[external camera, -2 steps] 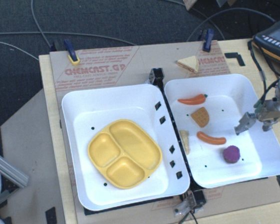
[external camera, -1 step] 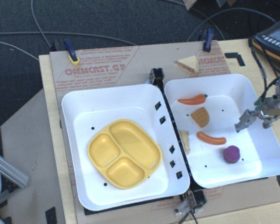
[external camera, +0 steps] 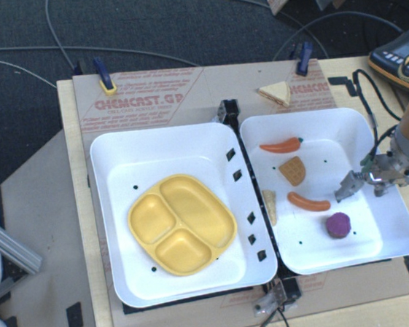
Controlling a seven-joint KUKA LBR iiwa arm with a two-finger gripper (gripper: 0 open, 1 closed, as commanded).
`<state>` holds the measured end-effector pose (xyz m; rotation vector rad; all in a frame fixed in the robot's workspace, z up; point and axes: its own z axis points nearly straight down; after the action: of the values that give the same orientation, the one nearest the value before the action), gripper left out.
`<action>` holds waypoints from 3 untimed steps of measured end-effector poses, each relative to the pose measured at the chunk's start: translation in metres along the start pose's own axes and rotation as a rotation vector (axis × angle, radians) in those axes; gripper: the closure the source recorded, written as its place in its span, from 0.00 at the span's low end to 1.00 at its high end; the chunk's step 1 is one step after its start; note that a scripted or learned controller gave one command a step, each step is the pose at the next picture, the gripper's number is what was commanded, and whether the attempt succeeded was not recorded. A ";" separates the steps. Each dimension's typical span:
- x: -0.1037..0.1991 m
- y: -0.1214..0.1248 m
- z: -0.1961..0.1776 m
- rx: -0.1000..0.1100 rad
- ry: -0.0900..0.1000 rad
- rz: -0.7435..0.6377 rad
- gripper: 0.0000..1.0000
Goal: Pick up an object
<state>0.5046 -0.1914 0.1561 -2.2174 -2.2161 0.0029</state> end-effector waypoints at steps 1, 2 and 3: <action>0.000 -0.011 0.052 0.001 0.001 0.000 0.00; 0.001 -0.012 0.073 -0.002 0.000 -0.001 0.00; 0.000 -0.011 0.060 -0.006 -0.001 -0.001 1.00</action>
<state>0.4937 -0.1909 0.0957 -2.2203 -2.2202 -0.0022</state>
